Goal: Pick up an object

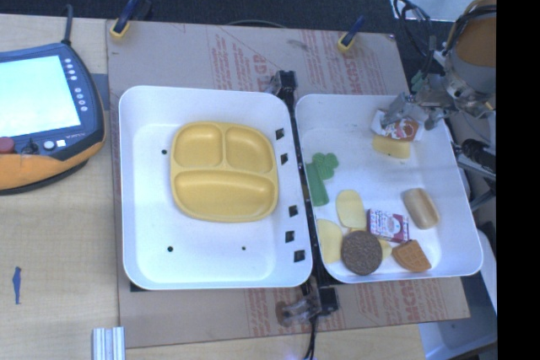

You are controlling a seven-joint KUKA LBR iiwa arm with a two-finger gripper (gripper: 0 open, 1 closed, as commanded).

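Camera view from above: the gripper [403, 115] hangs over the right bin's [456, 181] far corner; whether it grips anything cannot be told. A small red-and-white packet [403, 129] and yellow block [393, 147] lie directly beneath.

Robotics lab: control tablet [46, 118] on wooden bench [51, 265], cardboard sheet [245, 55] held by clamps [125, 17], two white bins [143, 257].

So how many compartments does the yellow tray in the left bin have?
3. On the yellow tray: two small compartments side by side along the far edge, upper left and upper right, and one long compartment across the near side.
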